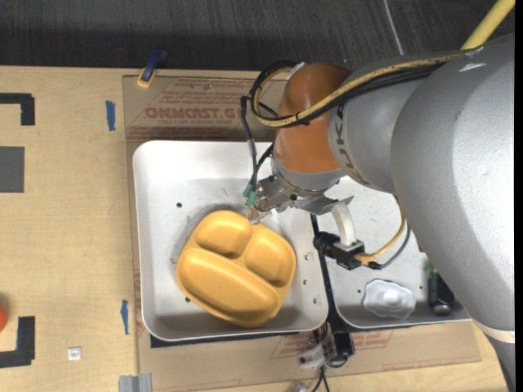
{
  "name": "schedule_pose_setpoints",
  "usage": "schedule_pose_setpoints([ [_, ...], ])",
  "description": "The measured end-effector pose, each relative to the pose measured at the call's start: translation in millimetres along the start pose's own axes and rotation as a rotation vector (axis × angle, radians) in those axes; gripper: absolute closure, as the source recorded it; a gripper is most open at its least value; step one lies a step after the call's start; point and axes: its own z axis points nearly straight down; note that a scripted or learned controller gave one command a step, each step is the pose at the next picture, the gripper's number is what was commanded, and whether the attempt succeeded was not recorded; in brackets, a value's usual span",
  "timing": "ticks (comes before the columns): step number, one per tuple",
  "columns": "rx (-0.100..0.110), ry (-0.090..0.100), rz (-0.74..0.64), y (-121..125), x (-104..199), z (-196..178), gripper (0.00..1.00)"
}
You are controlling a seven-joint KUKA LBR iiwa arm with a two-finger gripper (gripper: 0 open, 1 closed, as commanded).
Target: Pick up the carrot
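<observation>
Hovering near the yellow bread-like toy [237, 266], the end effector [260, 201] seems low.

The yellow bread-shaped lump [237, 266] looks like smooth, slightly glossy plastic; the left bin [155, 219] is smooth white plastic with a soft sheen; the bench [65, 219] looks like matt tan cardboard; the arm [441, 137] has a satin grey painted shell, its orange band [306, 121] glossy; a crinkled clear wrapper [388, 298] lies in the right bin.
</observation>
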Motion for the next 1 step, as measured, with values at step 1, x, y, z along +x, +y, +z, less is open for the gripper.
schedule_pose_setpoints([
  [1, 0.0, 0.0, 0.0, 0.0, -0.2, -0.1, 0.0],
])
